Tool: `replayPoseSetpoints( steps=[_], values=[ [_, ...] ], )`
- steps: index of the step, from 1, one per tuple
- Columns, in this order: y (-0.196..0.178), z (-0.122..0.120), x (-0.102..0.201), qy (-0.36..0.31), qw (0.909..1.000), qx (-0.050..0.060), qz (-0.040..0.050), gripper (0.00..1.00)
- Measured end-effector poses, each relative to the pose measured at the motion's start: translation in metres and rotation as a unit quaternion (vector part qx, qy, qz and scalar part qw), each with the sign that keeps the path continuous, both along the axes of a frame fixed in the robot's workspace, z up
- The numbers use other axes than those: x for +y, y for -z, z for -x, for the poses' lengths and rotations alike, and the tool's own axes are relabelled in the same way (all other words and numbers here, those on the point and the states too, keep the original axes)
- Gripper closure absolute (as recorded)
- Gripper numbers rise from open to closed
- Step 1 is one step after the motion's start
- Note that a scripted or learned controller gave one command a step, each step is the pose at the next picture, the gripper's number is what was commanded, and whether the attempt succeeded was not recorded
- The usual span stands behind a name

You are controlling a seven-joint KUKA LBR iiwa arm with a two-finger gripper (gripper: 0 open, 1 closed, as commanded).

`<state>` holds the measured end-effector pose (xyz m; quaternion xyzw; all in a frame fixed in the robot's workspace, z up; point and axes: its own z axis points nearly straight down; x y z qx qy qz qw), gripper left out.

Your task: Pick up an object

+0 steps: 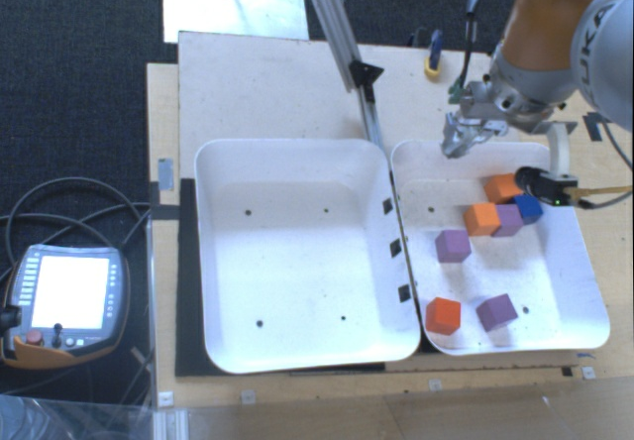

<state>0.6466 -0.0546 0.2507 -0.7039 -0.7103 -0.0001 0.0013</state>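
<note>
Dark carpet surrounds a pale wooden counter (277,81) on which two shallow white plastic bins are set side by side. Over the far left corner of the right bin (584,304) the metal two-finger gripper (458,143) is seen, above the rim and with nothing between its fingers; whether it is spread wide or drawn narrow cannot be told. Every cube lies nearer and to the right of it, the closest being the orange foam cube (503,187) by the far wall. Seven cubes are counted in the right bin: three orange, three purple (453,246) and one blue (529,207). The left bin (213,230) is judged no target for the coming move
</note>
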Motion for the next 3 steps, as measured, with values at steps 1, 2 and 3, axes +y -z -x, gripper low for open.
replayPoseSetpoints(
  steps=[1, 2, 3],
  values=[
    [0.004, 0.017, 0.062, -0.001, 1.0000, -0.001, -0.0006, 1.00],
    [0.013, 0.037, 0.107, 0.000, 1.0000, 0.000, 0.0000, 1.00],
    [0.013, 0.049, 0.149, -0.001, 1.0000, 0.000, -0.0001, 1.00]
  ],
)
